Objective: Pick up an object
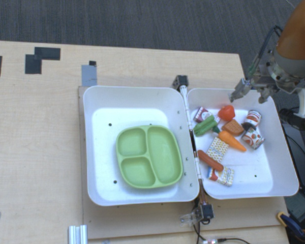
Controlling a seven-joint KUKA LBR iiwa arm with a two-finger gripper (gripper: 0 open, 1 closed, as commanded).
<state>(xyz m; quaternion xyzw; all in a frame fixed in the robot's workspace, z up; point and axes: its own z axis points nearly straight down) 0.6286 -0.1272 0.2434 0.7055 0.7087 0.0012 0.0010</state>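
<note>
- The objects to pick lie heaped in the right bin (279, 151), in its upper-left and middle part, right of the frame's centre.
- A tomato (225, 112) sits at the top of the heap, with a green pepper (205, 125) down-left of it, close to the bin's left wall.
- A small red-and-white packet (200, 115) lies just above the pepper.
- A brown piece (234, 127) (maybe bread) rests just below the tomato, and a carrot (232, 141) slants down to the right beneath it.
- A can (252, 119) with a red-and-white label lies to the right of the brown piece; a second can (253, 138) lies just below it.
- A chequered box (217, 149) sits below the carrot, and a sausage (210, 159) runs on a slant at its lower left, touching it.
- A smaller box (224, 176) lies at the bottom of the heap.
- The gripper (252, 90) hangs over the upper edge of the right bin, above the heap and apart from every object; its jaws stand apart with nothing between them.
- The arm (296, 39) reaches in from the upper right of the frame, its orange band showing.
- The left bin (99, 151) holds a green tray (149, 156) with three compartments, lying in the bin's middle.
- Both bins rest on the pale wooden worktop (35, 146).
</note>
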